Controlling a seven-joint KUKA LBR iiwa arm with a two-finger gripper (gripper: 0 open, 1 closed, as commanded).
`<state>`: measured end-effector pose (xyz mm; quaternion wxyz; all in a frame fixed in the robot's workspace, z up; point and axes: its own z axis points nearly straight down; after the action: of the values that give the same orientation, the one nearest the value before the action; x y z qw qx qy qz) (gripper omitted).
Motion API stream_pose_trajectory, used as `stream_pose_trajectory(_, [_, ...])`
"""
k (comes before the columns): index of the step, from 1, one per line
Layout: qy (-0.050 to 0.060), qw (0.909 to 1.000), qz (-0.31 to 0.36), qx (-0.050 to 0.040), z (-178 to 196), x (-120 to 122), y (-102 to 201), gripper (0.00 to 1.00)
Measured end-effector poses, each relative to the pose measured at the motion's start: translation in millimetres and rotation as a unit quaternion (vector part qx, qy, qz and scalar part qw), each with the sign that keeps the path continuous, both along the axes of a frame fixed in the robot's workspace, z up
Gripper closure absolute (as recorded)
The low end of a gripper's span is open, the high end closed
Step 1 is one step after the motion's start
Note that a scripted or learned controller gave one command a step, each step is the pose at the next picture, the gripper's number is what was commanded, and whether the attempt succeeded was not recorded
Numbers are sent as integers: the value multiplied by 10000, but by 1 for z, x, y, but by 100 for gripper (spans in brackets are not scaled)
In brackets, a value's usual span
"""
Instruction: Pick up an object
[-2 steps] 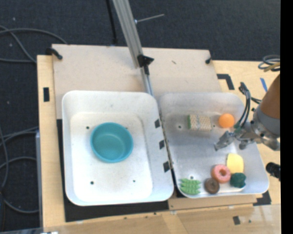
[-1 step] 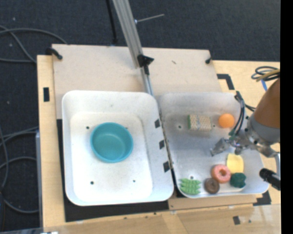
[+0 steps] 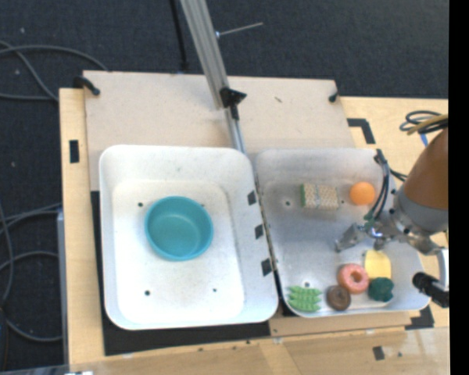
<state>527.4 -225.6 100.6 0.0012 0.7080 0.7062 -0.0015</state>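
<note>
The right bin (image 3: 297, 233) holds several small objects. A beige speckled block (image 3: 320, 195) and an orange ball (image 3: 363, 193) lie toward its back. A pink ring (image 3: 352, 277), a brown ring (image 3: 338, 298), a green ridged piece (image 3: 303, 297), a yellow piece (image 3: 377, 266) and a dark teal piece (image 3: 381, 289) sit along its front. My gripper (image 3: 360, 243) hangs over the right-middle of this bin, just above the yellow piece and below the orange ball. Its fingers stand apart with nothing between them.
A teal bowl (image 3: 179, 227) sits in the middle of the left bin (image 3: 125, 287). A slanted metal pole (image 3: 211, 53) rises behind the bins. Cables (image 3: 422, 121) hang by the arm at the right.
</note>
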Motion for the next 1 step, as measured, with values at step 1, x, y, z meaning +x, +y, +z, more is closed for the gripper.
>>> stream_pose_trajectory(1, [-24,10000,-14,1,12,1,0,100])
